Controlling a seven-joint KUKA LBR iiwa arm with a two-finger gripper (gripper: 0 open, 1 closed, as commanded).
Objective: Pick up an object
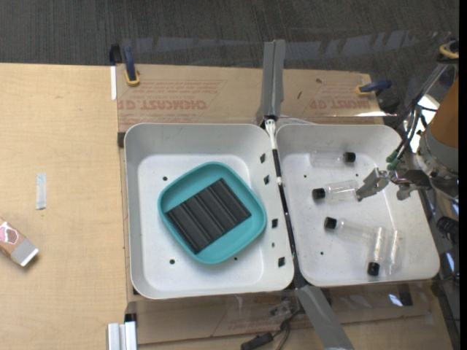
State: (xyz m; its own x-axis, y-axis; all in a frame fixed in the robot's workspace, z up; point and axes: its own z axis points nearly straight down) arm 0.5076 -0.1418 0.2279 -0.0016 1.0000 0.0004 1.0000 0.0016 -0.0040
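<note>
**Claw low over right bin, vials loose on bin floor**

Surface (58, 122): light wood-tone top, w/ brown cardboard sheet (219, 97) under and behind both bins. Printing on cardboard reads upside down from this view; left patch looks like "CHEMCAST GP", right patch too faint to read.

Left white shallow bin (139, 166): holds teal rounded-square plastic tray (175, 192) w/ black ribbed insert (208, 211), tilted approx. diagonal, sitting near bin centre.

Right white shallow bin (306, 261): four clear plastic vials w/ black caps, all lying down.
- Vial 1 (332, 157) near back wall, cap to the right.
- Vial 2 (334, 191) mid-bin, cap to the left; its clear end is just beside the claw tip, can't tell if touching.
- Vial 3 (346, 228) lower, cap left, lying apart from the others.
- Vial 4 (381, 248) near front right, cap toward the front edge.

Claw (371, 186): reaches in from right, grey metal fingers pointing left over the right bin. Open/closed state: cannot tell, fingers overlap at this angle. Nothing seen between them.

Misc: blue-and-orange clamps (131, 70) at back edge of cardboard. Small grey strip (41, 192) and a red-white-grey packet (14, 243) lie on surface far left, well apart from bins.
</note>
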